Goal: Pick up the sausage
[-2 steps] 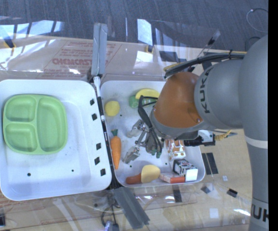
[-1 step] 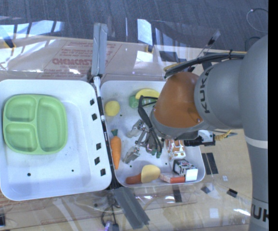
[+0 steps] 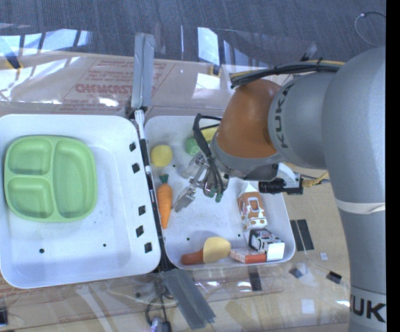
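The sausage (image 3: pixel 192 258) is a short reddish-brown piece lying at the front edge of the right bin (image 3: pixel 207 223). Its right end is tucked under a yellow rounded piece (image 3: pixel 217 247). My gripper (image 3: pixel 198 189) hangs over the middle of the right bin, pointing left and down toward the carrot (image 3: pixel 165 205). Its metal fingers (image 3: pixel 185 200) stand open with nothing between them. The gripper is well behind the sausage and apart from it.
A yellow lemon (image 3: pixel 161 155) and a green item (image 3: pixel 192 145) lie at the back of the right bin. Small boxes (image 3: pixel 253 211) (image 3: pixel 266 242) (image 3: pixel 248 256) sit at its right front. The left bin (image 3: pixel 68 247) holds a green divided plate (image 3: pixel 50 178).
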Robot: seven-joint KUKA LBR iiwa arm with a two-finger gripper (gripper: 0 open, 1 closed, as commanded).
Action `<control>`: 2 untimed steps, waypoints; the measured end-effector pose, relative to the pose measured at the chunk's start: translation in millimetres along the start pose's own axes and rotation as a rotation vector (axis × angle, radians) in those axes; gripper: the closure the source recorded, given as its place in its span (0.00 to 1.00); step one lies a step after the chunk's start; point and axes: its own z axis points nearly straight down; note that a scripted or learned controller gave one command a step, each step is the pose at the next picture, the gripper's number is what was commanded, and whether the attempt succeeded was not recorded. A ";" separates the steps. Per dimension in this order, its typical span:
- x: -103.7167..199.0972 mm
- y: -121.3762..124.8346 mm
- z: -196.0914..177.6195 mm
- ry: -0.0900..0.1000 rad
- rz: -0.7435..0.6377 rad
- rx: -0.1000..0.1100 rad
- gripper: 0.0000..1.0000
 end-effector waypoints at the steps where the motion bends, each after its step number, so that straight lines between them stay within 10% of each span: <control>1: 82.6 -36.6 0.6 0.002 -0.124 -0.002 0.00; 2: 82.6 -36.6 0.6 0.002 -0.124 -0.002 0.00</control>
